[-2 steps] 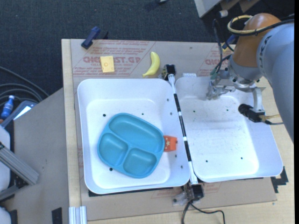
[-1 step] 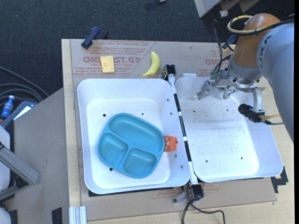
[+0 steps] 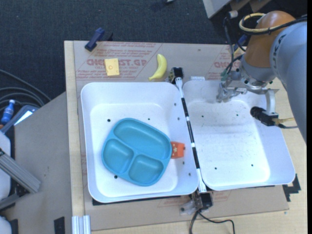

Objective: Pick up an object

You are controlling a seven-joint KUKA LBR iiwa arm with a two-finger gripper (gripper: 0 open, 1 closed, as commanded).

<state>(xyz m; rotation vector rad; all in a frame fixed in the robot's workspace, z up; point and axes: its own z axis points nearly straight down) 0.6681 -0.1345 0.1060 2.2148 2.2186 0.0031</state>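
A blue divided plate (image 3: 137, 151) lies in the left bin (image 3: 92, 130). A small orange object (image 3: 178, 150) rests against the plate's right edge, close to the divider between the bins. My gripper (image 3: 225, 94) hangs over the far edge of the right bin (image 3: 263, 165), well away from both objects. Nothing shows between its fingertips.
A yellow banana (image 3: 159, 67) and a small yellow tag (image 3: 112, 67) lie on the cardboard behind the left bin. A blue clip (image 3: 94, 39) sits at the bench's far left corner. The grey arm (image 3: 287, 48) with its orange band covers the upper right. Cables run along the left floor.
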